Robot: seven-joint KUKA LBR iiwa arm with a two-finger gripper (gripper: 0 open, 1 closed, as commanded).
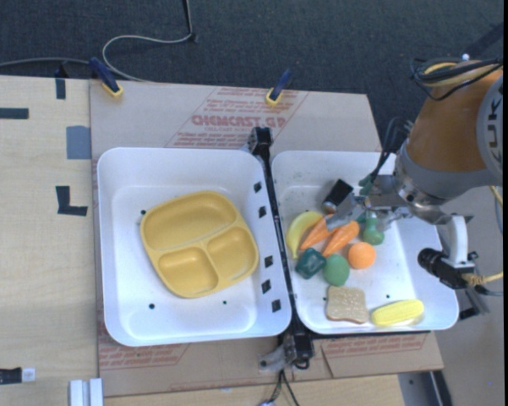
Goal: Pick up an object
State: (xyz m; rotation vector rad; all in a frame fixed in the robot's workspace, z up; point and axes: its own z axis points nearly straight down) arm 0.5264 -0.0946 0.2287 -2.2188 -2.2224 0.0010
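toys crowd the right bin (444, 311), and my gripper (365, 208) hangs low over them, just above the carrots (334, 233). whether it is grasping anything i cannot tell; the wrist blocks the view. beside the carrots lie a banana (300, 227), an orange (362, 255), a green piece (336, 270) and a dark teal piece (310, 265). bread (346, 304) and corn (397, 313) sit near the front wall. a black block (337, 194) lies just left of my gripper. the left bin (122, 311) holds a yellow tray (199, 242).
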